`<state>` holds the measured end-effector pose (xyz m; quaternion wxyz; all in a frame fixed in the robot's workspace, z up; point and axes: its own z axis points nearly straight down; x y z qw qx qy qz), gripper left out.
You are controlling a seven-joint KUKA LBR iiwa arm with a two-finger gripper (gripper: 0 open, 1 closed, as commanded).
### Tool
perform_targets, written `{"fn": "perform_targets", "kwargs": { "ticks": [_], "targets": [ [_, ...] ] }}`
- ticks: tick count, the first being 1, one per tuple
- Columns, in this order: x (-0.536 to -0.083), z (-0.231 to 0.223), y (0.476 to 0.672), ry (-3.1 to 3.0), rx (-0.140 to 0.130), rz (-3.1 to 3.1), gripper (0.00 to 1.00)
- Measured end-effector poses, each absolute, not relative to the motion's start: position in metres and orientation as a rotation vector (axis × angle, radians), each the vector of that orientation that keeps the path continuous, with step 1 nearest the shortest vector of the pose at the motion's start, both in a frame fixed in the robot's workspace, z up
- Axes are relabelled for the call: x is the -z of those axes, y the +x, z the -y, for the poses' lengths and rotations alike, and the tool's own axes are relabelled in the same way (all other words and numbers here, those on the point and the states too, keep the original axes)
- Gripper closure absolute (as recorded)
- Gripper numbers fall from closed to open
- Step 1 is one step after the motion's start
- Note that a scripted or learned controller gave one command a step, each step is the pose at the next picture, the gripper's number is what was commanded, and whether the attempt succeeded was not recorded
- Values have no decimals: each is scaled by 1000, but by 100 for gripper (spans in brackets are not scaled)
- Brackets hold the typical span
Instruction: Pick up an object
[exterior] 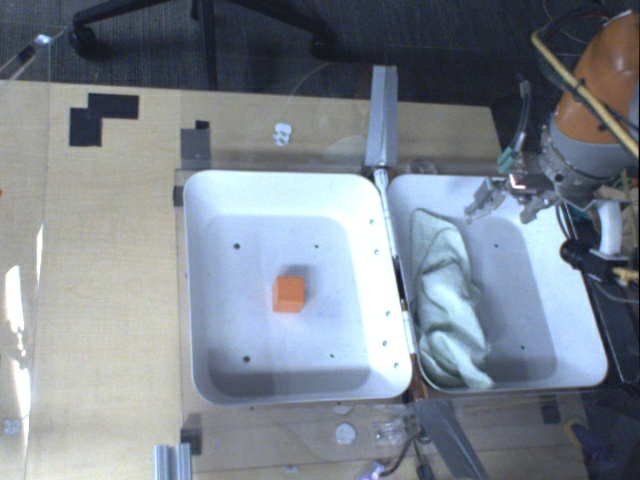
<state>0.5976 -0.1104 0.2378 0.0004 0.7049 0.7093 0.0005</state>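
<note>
An orange cube (289,294) sits near the middle of the left bin (215,368), well apart from the gripper (506,204), which hangs over the far edge of the right bin (585,353) with its two fingers spread and nothing between them. A crumpled pale green cloth (447,303) lies along that bin's left side, just below the gripper.

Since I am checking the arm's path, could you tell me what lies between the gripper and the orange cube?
In the camera view, the cloth and the rims where the two bins meet lie between the gripper and the cube.
</note>
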Motion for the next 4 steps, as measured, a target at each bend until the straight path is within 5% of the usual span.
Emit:
{"fn": "perform_targets", "kwargs": {
  "ticks": [1, 2, 3, 4],
  "targets": [
    [-96, 99, 644, 2211, -6, -2225, 0],
    [-107, 97, 645, 2207, -12, -2225, 100],
    [-198, 54, 668, 2212, -7, -2225, 100],
    [-280, 21, 626, 2460, -5, -1949, 100]
  ]
}}
